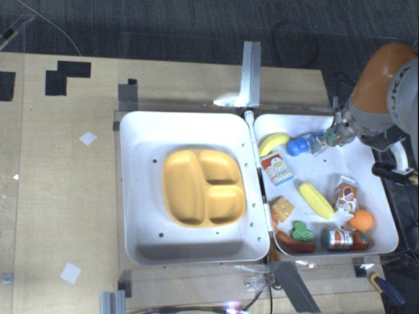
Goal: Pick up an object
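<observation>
My gripper (338, 135) is low over the back of the right bin (386, 201), under the arm's orange band. Its tip sits right at the clear end of a small bottle with a blue cap (302, 145), which lies on its side; I cannot tell whether they touch. A banana (273, 141) lies just left of the bottle. Further forward are a small red and white carton (277, 169), a corn cob (316, 200), a cheese wedge (283, 209) and a snack packet (345, 197).
Along the right bin's front lie a green broccoli (302, 230), a hot dog (294, 243), a red can (339, 240) and an orange (361, 221). The left bin (141, 175) holds a yellow divided tray (201, 187). A metal post (251, 70) stands behind the bins.
</observation>
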`<act>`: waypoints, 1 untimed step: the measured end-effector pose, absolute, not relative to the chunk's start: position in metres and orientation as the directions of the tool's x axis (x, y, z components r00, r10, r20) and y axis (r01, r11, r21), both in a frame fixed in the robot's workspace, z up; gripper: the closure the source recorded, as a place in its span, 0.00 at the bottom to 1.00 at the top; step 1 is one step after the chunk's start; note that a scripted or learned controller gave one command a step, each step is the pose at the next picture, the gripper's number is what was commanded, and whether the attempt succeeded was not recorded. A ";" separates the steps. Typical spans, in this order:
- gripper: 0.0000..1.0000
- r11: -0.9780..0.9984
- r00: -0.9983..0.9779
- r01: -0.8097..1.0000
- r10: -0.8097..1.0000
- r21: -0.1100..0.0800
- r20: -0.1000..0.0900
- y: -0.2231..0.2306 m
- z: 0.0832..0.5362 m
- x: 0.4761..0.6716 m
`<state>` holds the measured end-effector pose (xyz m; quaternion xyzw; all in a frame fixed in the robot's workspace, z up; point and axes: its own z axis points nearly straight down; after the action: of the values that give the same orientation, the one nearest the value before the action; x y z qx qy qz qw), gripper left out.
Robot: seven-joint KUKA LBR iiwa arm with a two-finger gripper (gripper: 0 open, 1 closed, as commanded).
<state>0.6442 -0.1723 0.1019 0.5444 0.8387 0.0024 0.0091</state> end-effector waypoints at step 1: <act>1.00 0.458 -0.458 0.889 0.889 0.009 -0.010 -0.208 0.155 0.610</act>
<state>0.6101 -0.2082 0.1552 0.5204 0.8539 0.0013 0.0067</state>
